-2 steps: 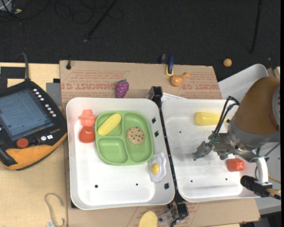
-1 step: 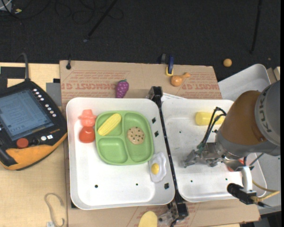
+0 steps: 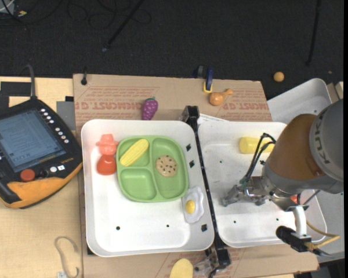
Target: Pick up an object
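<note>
The arm reaches into the right bin (image 3: 232, 236), its tool (image 3: 233, 197) low over the bin floor; whether it is spread or pinching, I cannot tell. A yellow block (image 3: 249, 145) lies near that bin's far edge. The left bin (image 3: 139, 230) holds a green tray (image 3: 148, 187) with corn (image 3: 133, 151) and a cookie (image 3: 166, 165).
</note>
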`<action>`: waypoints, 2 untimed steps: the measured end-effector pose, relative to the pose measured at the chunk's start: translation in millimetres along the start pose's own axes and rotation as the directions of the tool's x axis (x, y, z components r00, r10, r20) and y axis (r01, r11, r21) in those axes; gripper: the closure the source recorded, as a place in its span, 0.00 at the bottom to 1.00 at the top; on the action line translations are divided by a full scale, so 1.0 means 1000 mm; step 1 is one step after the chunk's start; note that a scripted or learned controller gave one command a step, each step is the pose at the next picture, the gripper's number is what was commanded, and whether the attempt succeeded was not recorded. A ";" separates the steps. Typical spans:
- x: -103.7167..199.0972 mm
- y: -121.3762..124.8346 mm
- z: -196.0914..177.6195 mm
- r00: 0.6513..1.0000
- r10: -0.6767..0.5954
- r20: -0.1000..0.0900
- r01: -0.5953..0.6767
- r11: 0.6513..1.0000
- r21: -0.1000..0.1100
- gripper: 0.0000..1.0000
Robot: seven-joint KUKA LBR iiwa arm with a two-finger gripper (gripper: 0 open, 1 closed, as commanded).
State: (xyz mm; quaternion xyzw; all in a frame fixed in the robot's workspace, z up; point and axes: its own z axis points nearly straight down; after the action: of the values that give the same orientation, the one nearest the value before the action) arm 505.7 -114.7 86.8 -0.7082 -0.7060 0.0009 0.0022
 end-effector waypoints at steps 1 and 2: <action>-0.003 0.000 -0.011 1.000 0.009 0.000 -0.009 1.000 -0.002 1.00; 0.005 -0.005 -0.060 1.000 -0.003 0.001 0.003 1.000 -0.005 1.00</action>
State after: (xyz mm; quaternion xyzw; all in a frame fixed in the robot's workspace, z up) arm 501.1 -109.9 147.1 -0.7072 -0.7070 -0.0006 -0.0001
